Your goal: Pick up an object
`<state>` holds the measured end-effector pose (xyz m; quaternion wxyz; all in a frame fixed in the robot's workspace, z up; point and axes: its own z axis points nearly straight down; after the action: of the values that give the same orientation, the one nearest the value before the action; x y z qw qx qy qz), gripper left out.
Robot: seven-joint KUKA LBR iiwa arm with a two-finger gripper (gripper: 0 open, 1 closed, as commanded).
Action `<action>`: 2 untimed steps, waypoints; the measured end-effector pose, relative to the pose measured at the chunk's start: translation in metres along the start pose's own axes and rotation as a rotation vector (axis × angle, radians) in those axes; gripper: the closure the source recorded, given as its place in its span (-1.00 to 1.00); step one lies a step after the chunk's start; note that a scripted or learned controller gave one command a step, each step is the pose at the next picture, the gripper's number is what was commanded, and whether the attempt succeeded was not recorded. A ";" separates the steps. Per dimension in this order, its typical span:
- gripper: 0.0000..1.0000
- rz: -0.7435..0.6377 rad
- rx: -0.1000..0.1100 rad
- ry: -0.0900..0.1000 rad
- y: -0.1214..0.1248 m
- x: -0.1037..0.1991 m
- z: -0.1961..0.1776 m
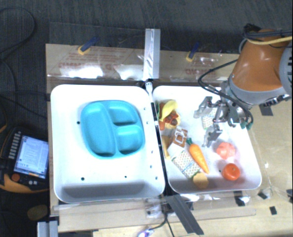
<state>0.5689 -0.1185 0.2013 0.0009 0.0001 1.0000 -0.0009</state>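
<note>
1. Lying on the floor of the right bin (250, 179), no object has yet been lifted; the pink ball-like toy (226, 150) sits near the bin's right wall, just below the gripper, and is judged the likeliest target.
2. An orange round toy (230, 172), perhaps a small pumpkin or tomato, is seen just below the pink one, toward the bin's front right corner.
3. A toy carrot (198, 157) is laid on a slant at the middle of the bin, with a patterned packet (185, 164) just beside it on the left and a tan piece (201, 181) at the front wall.
4. Along the bin's left wall a yellow banana-like toy (168, 107) and a cluster of brown and red pieces (172, 121) are crowded together; what each one is cannot be made out.
5. The gripper (216, 120) is held low over the bin's upper right part. Its fingers are seen spread apart, with nothing between them.
6. The task is judged barely begun: a descent, a closing on one toy and a lift are all left to be done.
7. The left bin (67, 147) carries a blue divided tray (112, 127), well apart from the gripper.
</note>
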 end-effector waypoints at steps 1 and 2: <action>-1.00 0.509 -0.002 -0.011 0.002 0.035 0.100; -1.00 1.008 0.000 -0.014 0.009 -0.058 0.106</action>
<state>0.6270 -0.1092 0.0950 0.0078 0.4830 0.8756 -0.0006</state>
